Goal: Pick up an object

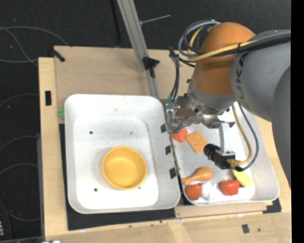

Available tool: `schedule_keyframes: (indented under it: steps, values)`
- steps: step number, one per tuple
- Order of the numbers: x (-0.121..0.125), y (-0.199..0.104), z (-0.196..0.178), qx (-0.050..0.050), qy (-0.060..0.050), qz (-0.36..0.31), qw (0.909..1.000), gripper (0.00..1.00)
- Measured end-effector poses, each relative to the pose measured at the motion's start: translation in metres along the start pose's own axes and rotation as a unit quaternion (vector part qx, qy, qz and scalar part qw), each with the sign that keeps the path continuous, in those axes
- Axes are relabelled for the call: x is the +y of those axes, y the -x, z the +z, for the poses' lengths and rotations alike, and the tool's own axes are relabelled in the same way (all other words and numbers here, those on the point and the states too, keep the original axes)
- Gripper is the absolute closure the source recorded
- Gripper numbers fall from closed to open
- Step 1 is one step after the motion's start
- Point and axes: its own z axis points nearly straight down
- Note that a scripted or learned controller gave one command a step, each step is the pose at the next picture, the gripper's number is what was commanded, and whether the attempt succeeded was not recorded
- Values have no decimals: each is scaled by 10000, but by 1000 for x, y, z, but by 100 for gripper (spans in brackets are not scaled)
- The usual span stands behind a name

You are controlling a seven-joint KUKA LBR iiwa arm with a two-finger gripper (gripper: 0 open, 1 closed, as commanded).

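Two white bins sit side by side on the bench (101, 70). Left bin (78, 110): one yellow bowl (124, 167), upright, in the near half, nothing touching it. Right bin (262, 176): my hand (176, 121) is down at its far left corner, close against the wall shared with the left bin. Can't tell if my hand is apart or together. Small red-orange piece (179, 135) lies right under my hand in the view; contact unclear, can't say it's held. Orange wedge (196, 142) sits just right of that piece. Nearer the front: tan-orange drumstick-shaped toy (198, 175), lying slantwise. Along the front wall, left to right: red piece (193, 191), white lump (207, 190), second red piece (230, 187), with a yellow piece (242, 178) at the right end. Red piece and white lump touch. My grey arm (263, 70) with its orange band (220, 59) reaches in from the right over the right bin.
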Motion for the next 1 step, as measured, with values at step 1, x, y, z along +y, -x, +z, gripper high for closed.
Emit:
schedule_keyframes:
  steps: [1]
  values:
    - [13, -43, -1, -1, -1, 5, 10000, 100]
